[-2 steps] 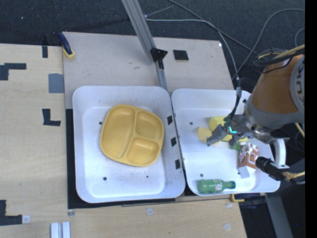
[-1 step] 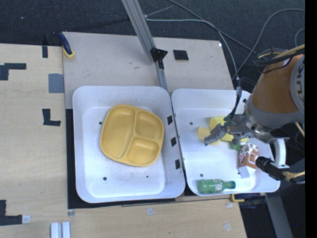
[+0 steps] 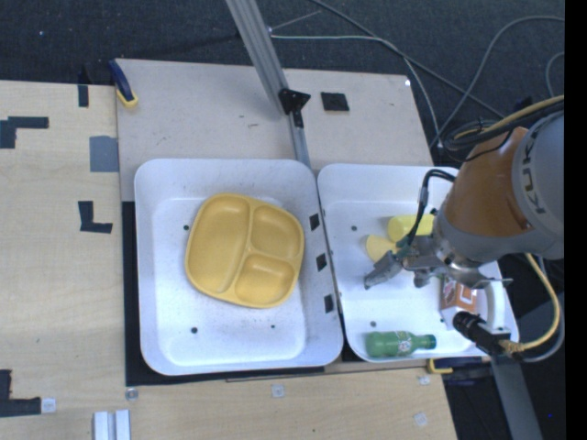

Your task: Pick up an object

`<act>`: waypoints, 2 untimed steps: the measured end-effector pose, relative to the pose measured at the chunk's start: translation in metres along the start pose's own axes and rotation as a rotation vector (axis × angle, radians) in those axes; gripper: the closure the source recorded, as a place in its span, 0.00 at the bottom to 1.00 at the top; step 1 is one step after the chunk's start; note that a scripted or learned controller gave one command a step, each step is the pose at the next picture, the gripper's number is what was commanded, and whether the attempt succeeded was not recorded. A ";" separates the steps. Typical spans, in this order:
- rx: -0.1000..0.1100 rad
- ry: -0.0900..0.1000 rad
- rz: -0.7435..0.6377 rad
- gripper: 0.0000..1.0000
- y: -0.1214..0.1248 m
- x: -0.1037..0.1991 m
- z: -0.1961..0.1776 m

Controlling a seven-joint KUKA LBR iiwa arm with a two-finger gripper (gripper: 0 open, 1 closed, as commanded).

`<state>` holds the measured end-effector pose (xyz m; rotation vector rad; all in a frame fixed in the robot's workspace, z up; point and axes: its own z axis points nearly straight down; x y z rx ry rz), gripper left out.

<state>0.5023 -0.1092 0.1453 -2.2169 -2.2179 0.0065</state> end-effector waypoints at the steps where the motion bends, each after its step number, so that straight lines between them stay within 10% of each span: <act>1: 0.000 0.000 0.000 0.00 0.001 -0.002 0.044; 2: -0.006 -0.002 0.001 0.00 0.001 -0.003 0.059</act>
